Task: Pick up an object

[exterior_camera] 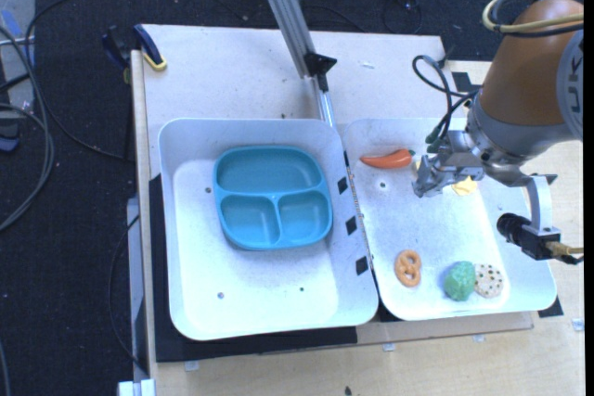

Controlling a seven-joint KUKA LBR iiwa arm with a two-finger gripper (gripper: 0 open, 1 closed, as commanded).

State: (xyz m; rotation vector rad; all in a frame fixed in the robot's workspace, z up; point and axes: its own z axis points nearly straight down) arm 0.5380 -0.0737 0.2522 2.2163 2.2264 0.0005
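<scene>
Camera view: end effector (434,177) low in right white shallow bin (371,236), finger state can't tell.
Target guess: small yellow piece (464,188) touching or just beside it, mostly hidden.
Nearby: orange plastic carrot (387,159), well apart from pretzel-shaped brown toy (407,267).
Handling: carrot likely light, stiff, slippery; grip mid-body across width.
</scene>
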